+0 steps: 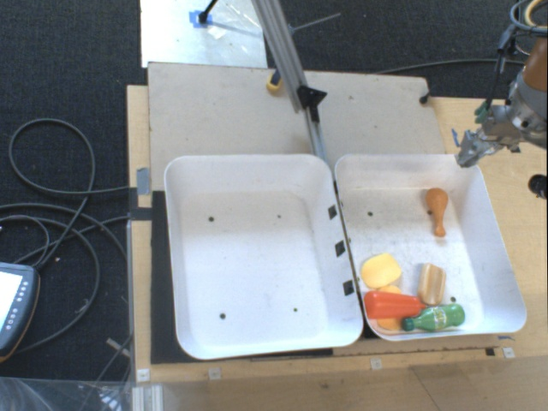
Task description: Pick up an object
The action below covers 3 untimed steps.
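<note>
Grey arm (524, 101), orange band, dark cables at wrist

The arm (533, 75) is cut off by the picture's right edge, and the gripper (469, 151) at the right bin's (501, 255) far right corner is too small and blurred to read. Near that bin's front edge, an orange piece (390, 322) lies mostly hidden beneath the red carrot-like toy (392, 304). A tablet (12, 306) is cropped at the left edge.
</note>
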{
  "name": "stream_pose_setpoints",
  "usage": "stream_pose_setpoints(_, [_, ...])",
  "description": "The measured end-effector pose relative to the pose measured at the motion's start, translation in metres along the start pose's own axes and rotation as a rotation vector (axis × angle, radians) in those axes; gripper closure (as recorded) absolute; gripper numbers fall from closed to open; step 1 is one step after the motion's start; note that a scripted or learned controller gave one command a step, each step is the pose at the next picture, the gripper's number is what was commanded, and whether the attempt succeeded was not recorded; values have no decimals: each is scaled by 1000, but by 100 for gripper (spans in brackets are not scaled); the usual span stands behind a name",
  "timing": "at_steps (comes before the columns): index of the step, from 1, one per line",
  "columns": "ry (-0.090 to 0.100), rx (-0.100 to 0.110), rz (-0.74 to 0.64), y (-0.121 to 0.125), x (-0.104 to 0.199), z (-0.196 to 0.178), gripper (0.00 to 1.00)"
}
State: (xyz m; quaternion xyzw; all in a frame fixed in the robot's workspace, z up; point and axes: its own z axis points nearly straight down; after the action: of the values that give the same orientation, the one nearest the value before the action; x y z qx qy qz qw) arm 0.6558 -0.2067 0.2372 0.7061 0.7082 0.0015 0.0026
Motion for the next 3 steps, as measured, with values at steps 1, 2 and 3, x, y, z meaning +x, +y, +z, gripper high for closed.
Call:
stream_pose_setpoints(1, [3,5,-6,-15,48,0,100])
stream_pose_setpoints(2, [4,5,-7,-15,100,9,100])
stream_pose_setpoints(3, [4,6,-7,-16,145,12,100])
